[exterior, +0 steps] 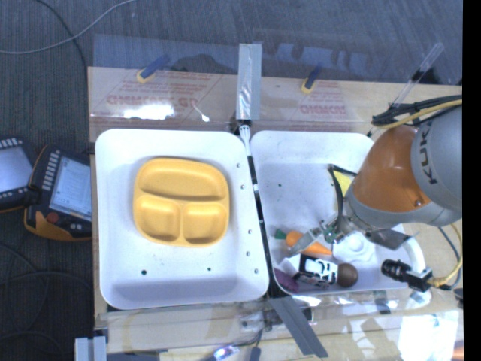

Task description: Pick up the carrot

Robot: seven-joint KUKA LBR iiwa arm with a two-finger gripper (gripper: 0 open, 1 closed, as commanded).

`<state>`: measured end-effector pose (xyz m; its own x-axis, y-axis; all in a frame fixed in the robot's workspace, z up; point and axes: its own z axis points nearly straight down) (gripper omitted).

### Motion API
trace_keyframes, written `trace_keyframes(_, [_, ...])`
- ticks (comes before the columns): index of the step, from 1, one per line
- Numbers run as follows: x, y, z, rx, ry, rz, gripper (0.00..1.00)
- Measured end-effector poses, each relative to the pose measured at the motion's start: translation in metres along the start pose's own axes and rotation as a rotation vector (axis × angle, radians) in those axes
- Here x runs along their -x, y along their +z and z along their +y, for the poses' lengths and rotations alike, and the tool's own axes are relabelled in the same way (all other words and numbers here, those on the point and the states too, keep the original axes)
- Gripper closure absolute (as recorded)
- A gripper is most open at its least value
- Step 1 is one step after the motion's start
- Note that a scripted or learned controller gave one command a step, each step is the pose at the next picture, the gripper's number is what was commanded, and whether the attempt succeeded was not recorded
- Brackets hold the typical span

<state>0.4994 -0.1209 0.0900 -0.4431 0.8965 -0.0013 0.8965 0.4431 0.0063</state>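
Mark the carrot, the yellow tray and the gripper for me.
carrot [304,241]: camera view, on its orange body, right bin.
yellow tray [181,200]: camera view, on its central divider, left bin.
gripper [331,232]: camera view, between its fingertips, beside the carrot.

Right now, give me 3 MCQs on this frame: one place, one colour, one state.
1. Which bin holds the carrot?
A. left bin
B. right bin
C. neither

2. What colour is the divided tray?
A. yellow
B. blue
C. red

3. Where is the carrot?
A. on the tray
B. outside the bins
C. lying on the bin floor

Key: 1 B, it lies near the right bin's front, beside the claw. 2 A, it is plainly yellow, in the left bin. 3 C, it rests on the white floor.
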Motion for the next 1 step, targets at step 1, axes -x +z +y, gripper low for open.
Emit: trace_keyframes(1, [0.0004, -0.0086, 0.0023, 0.003, 0.001, 0.0, 1.0])
